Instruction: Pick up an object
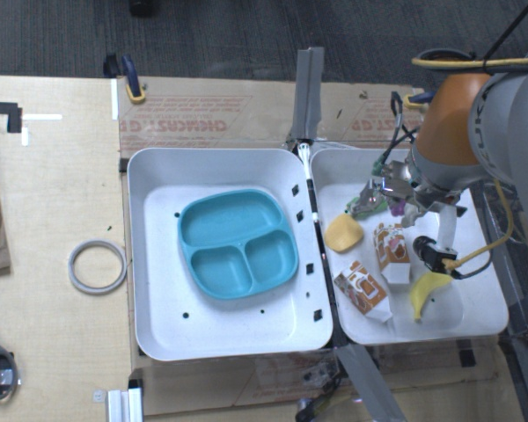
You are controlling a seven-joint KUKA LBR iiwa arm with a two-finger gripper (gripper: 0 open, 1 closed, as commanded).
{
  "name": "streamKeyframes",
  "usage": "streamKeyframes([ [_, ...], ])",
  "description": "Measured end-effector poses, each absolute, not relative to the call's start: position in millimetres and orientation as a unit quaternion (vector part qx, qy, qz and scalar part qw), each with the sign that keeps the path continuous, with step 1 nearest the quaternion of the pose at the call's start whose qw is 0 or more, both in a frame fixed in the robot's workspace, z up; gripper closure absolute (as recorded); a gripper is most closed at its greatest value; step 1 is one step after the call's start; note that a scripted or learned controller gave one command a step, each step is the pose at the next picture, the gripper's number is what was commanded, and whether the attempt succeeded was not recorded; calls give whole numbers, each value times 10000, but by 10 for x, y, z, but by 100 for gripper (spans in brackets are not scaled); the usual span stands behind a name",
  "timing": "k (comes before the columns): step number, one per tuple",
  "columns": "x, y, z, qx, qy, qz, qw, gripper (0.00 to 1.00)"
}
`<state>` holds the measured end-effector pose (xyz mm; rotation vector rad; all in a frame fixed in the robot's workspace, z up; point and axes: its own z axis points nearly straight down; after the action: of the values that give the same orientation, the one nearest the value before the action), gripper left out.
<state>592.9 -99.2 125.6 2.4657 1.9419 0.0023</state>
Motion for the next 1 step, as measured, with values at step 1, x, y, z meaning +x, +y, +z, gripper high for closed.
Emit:
streamKeyframes([
  [1, 5753, -1011, 1084, 7188, 6949, 82, 177, 0],
])
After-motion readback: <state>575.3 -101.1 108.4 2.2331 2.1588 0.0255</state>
